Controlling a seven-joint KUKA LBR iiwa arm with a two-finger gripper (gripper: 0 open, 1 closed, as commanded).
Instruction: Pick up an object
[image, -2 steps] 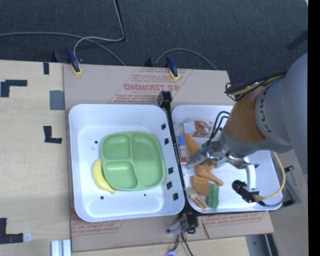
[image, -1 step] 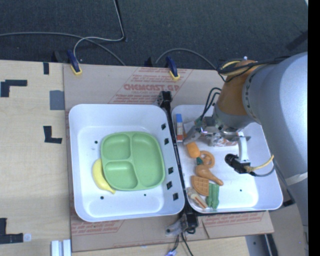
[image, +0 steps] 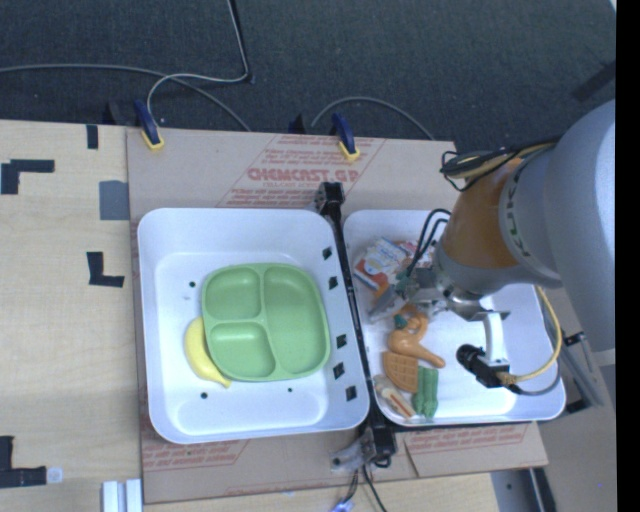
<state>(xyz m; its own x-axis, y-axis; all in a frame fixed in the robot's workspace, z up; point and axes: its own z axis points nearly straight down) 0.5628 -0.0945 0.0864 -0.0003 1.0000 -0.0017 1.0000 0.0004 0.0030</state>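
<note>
My gripper (image: 404, 296) is low in the right bin (image: 530, 400), at its left-middle part, right over a pile of small toys. Under and beside it lie an orange toy (image: 408, 332), a tan waffle-like piece (image: 400, 370) and a green piece (image: 427, 392). A white and red packet (image: 376, 258) lies just behind the gripper, toward the bin's far left corner. The grey arm with its orange band (image: 480, 225) hides the bin's far right part. I see nothing lifted off the bin floor.
The left bin (image: 160, 300) holds a green divided plate (image: 266, 322) with a yellow banana (image: 200, 355) tucked against its left edge. A black divider (image: 345, 300) runs between the bins. Cables (image: 200, 80) lie on the dark floor behind the bench.
</note>
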